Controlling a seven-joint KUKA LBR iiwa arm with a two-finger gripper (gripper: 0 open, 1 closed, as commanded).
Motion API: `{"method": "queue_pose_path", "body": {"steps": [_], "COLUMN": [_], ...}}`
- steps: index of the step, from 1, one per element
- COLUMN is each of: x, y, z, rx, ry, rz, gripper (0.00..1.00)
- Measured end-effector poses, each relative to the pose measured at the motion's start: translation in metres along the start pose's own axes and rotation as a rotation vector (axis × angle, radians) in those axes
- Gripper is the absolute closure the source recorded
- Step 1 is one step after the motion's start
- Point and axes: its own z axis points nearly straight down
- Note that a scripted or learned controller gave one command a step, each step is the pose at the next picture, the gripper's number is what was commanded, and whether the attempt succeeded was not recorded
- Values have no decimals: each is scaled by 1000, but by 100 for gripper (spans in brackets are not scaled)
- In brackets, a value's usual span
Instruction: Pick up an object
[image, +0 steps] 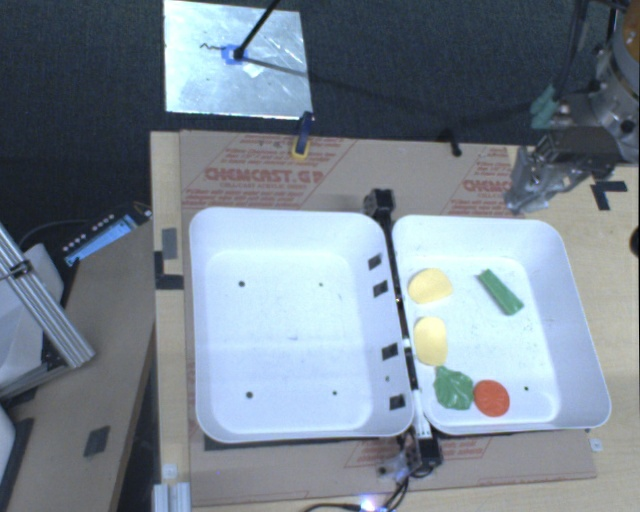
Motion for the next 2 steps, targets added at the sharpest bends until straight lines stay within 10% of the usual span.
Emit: {"method": "queue_pose_path", "body": {"steps": [2], "x": [29], "y": [-3], "z": [0], "rx": [-1], "ry": [0], "rz": [1], "gripper": [100]}}
